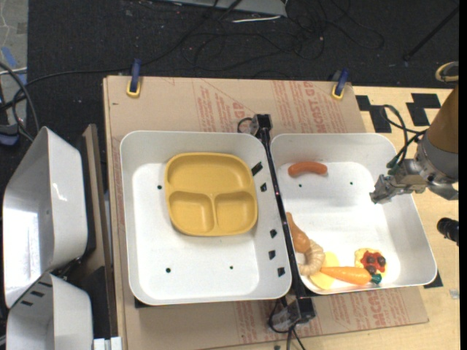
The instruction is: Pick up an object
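Camera view: gripper (pixel 382 192) is hovering at the right bin's (pixel 408 232) right edge, sausage (pixel 307 169) lying well apart to its left

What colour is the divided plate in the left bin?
Yellow, a plain mustard shade with no pattern. The divided plate shows clearly in the camera view.

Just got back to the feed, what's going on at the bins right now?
The arm reaches in from the right, its end effector over the right edge of the right bin, with nothing visibly held. That bin holds a sausage near the back and, at the front, a carrot, a pale toy-food piece and a small pizza slice. The left bin holds a yellow divided plate, untouched.
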Action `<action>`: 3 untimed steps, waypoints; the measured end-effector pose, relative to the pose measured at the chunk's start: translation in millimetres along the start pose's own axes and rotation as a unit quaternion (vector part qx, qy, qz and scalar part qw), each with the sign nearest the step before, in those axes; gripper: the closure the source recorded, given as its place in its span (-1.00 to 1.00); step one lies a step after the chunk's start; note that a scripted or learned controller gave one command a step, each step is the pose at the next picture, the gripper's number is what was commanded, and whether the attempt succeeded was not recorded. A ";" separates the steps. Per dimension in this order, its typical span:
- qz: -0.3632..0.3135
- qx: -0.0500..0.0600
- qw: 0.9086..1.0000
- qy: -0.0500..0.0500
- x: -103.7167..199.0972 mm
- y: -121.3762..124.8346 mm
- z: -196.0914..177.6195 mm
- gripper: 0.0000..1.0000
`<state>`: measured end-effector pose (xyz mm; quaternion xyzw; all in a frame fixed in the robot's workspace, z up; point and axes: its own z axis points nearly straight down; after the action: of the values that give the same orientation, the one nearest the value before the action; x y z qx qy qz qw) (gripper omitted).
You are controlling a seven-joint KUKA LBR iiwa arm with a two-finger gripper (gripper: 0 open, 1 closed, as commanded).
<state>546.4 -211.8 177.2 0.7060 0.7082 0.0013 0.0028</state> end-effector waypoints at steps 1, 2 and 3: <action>0.000 0.001 1.000 0.000 -0.2 1.4 -33.3 1.00; -0.001 0.003 1.000 0.001 46.2 5.9 -27.6 1.00; -0.003 0.003 1.000 0.002 103.0 5.1 -41.0 1.00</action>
<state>551.0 -108.7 218.0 0.7042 0.7100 0.0006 -0.0005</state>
